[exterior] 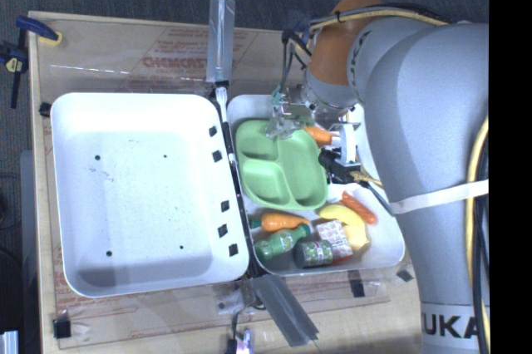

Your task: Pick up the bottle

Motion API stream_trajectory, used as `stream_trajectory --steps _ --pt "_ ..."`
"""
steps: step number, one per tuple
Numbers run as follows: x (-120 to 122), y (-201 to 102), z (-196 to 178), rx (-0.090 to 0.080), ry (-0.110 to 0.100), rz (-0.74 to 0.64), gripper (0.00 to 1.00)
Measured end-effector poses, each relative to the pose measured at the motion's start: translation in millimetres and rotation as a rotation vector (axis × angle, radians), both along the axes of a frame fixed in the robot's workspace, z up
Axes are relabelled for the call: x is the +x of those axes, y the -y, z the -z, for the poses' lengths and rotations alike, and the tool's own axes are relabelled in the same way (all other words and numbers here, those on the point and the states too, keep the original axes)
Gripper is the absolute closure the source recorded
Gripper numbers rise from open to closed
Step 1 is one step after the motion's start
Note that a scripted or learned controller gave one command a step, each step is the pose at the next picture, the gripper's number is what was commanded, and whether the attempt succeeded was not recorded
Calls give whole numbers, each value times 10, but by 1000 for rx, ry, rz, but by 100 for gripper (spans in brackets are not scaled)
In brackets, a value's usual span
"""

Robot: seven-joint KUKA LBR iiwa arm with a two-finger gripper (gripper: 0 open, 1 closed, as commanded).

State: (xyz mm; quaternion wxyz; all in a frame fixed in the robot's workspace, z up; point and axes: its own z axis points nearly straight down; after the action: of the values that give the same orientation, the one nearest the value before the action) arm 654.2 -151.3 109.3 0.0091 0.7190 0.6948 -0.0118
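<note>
A small green bottle [279, 243] lies on its side at the near edge of the right bin [387, 248]. Beside it to the right lies a darker bottle-like container with a printed label [323, 252]. My gripper [281, 120] hangs at the far end of the same bin, over the far rim of a green divided tray [283, 165]. It is well apart from both bottles, with the tray between them. The grey arm and its orange band [332, 53] reach in from the right and hide the bin's right side.
An orange carrot [281, 221] lies just behind the green bottle. A yellow item [349, 224] and a red pepper [360, 208] lie to its right, and a second carrot [317, 135] sits near the gripper. The left bin [125, 178] adjoins across a divider.
</note>
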Motion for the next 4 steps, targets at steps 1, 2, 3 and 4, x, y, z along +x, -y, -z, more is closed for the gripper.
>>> stream_trajectory --steps 1,2,3,4 --pt "-4 -17 -73 1 -5 -5 100" --pt "-15 -114 26 -1 -2 -58 100" --pt "6 18 65 3 -10 -492 100" --pt "25 -344 -162 20 -1 -319 100"
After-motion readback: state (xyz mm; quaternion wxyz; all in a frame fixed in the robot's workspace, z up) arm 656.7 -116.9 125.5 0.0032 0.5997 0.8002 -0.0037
